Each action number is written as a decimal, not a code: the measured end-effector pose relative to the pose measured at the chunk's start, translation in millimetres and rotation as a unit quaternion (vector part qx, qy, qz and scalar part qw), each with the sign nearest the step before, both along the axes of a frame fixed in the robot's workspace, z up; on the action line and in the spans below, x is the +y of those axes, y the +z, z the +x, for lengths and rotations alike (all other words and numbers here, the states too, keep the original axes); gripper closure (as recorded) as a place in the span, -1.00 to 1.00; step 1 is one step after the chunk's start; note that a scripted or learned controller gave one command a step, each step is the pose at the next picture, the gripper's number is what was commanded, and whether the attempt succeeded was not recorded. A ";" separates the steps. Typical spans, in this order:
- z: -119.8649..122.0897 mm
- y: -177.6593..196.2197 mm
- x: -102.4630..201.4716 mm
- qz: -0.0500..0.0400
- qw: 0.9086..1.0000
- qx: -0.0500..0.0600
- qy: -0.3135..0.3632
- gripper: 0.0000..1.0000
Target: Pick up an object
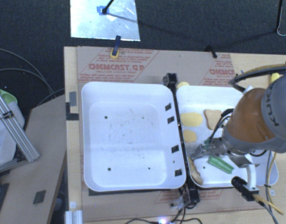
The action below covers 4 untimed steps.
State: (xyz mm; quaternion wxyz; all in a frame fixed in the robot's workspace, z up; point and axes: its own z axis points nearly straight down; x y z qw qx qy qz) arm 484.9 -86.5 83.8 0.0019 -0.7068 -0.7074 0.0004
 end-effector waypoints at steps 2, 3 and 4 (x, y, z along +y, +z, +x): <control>42.1 18.4 -4.4 -0.001 1.000 -0.003 0.000 -1.00; 42.9 28.4 -4.2 -0.001 1.000 -0.004 0.001 1.00; 2.4 104.2 86.8 0.001 1.000 -0.005 0.006 1.00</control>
